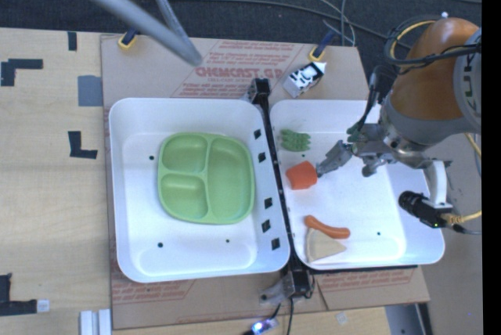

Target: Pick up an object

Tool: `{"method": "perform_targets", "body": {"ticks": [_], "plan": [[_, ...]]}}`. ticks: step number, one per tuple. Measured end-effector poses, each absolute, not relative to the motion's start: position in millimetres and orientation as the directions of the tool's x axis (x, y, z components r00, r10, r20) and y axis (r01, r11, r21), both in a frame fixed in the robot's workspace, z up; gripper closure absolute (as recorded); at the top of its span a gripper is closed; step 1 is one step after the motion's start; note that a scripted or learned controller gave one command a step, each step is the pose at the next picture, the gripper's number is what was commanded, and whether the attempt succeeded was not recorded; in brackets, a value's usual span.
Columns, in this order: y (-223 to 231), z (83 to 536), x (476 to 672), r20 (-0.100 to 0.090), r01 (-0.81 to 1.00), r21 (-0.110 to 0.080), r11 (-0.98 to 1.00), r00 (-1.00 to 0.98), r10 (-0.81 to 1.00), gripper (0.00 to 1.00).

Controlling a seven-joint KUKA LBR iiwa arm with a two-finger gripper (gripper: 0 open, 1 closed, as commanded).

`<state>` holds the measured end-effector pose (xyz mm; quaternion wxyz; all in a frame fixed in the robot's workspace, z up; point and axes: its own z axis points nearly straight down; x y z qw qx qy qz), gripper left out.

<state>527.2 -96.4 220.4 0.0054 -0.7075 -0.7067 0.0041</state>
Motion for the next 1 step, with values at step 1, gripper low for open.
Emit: {"method": "perform_targets", "body": {"ticks": [1], "plan": [[-96.4, 225.9, 529.7, 0.001, 1.0, -0.002, 0.002, -0.002, 1.0, 0.0]]}}
